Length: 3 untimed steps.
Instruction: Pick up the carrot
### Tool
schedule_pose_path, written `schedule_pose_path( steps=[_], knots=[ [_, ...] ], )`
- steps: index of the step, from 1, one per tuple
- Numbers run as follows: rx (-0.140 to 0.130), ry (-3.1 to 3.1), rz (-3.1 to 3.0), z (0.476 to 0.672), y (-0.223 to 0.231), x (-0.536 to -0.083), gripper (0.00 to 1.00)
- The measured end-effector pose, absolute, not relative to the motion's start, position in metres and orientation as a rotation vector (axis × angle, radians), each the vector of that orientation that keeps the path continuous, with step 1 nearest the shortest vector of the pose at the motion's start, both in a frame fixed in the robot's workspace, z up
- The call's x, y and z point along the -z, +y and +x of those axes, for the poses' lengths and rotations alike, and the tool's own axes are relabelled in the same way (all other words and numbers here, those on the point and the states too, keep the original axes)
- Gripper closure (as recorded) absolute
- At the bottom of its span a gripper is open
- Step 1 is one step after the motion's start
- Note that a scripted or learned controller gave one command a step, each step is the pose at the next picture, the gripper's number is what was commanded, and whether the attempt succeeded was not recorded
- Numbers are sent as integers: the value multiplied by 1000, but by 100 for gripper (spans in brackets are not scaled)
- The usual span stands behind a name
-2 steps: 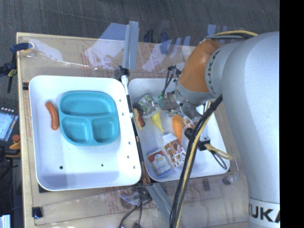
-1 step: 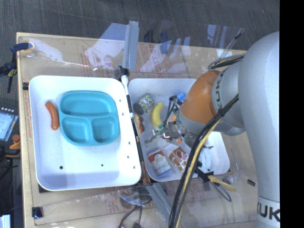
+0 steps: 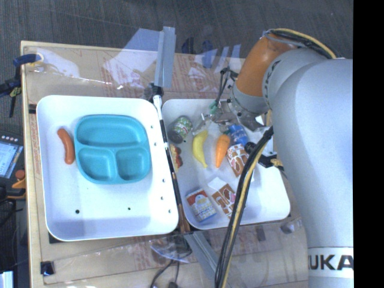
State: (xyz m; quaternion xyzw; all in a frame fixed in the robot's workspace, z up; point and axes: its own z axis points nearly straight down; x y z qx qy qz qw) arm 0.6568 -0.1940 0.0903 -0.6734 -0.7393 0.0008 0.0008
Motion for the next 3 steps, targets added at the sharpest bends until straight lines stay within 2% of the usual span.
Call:
schedule_pose_path(
  steps=[2,3],
  knots=[
    [1,-2387,-2038,487,-210,-92,0],
    [0,-2390,-2031,488,-209,-101,100]
  ],
)
